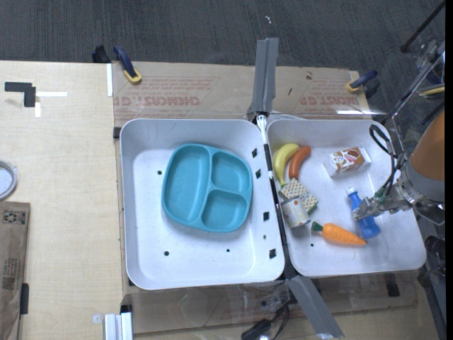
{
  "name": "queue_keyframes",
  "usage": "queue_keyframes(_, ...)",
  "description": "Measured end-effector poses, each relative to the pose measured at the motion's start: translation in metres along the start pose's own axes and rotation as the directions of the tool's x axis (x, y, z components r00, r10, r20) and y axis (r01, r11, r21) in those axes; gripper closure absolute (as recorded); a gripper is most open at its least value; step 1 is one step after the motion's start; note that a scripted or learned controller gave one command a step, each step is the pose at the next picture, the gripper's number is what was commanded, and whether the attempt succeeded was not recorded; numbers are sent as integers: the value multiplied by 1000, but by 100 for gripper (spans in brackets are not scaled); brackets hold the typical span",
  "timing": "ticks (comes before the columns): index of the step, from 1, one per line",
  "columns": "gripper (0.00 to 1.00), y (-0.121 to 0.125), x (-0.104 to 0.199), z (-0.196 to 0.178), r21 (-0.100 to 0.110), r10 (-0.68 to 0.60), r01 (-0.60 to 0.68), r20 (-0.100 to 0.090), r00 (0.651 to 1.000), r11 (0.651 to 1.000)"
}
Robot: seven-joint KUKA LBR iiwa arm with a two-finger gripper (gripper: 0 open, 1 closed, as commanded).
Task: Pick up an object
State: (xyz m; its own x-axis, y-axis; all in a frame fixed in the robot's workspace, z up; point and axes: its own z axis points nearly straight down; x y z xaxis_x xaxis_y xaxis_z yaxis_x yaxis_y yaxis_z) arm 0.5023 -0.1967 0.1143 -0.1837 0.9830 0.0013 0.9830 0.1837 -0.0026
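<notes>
The right bin (pixel 396 261) holds several small objects. A yellow banana (pixel 283 160) and an orange-red sausage (pixel 299 161) lie at its far left. A white carton (pixel 347 161) rests near the back. A checkered block (pixel 297 195) sits on a grey piece (pixel 296 214). An orange carrot (pixel 342 234) lies near the front. A blue bottle (pixel 362 213) lies right of centre. My gripper (pixel 379 204) hangs at the bottle's right side, touching or just over it, with the arm's orange band (pixel 432 151) behind it.
The left bin (pixel 141 261) contains a teal divided plate (pixel 208 188). A grey post (pixel 265 76) rises between the bins at the back. Clamps (pixel 126 64) hold cardboard behind the bins. Cables (pixel 386 144) hang over the right bin's far right edge.
</notes>
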Motion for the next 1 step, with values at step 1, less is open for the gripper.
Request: queue_keyframes(1,100,46,75,-117,-1,-120,120,2,993,993)
